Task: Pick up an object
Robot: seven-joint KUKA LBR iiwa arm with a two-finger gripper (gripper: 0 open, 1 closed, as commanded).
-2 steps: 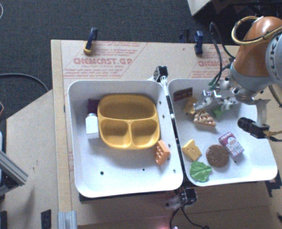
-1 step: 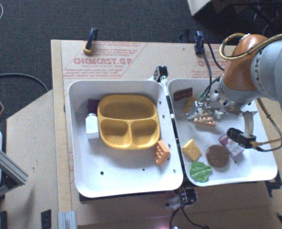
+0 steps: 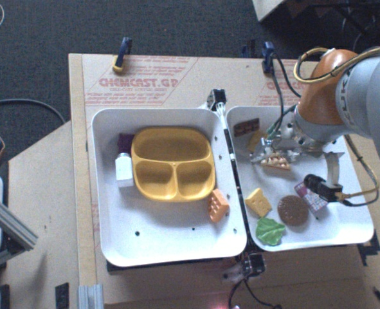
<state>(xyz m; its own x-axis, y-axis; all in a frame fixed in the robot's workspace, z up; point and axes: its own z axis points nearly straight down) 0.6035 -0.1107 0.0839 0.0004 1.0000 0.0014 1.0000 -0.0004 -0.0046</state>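
The fingers (image 3: 271,148) hover just above a tan wedge (image 3: 276,163).

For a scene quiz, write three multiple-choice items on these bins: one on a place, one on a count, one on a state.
1. Where does the yellow divided tray lie?
A. left bin
B. right bin
C. on the floor

2. How many compartments does the tray have?
A. two
B. three
C. five

3. How does the white bottle stand relative to the tray?
A. inside it
B. beside its left edge
C. under it

Key: 1 A, it sits in the left bin. 2 B, one long section above two smaller ones. 3 B, it rests on the bin floor next to the tray's left rim.
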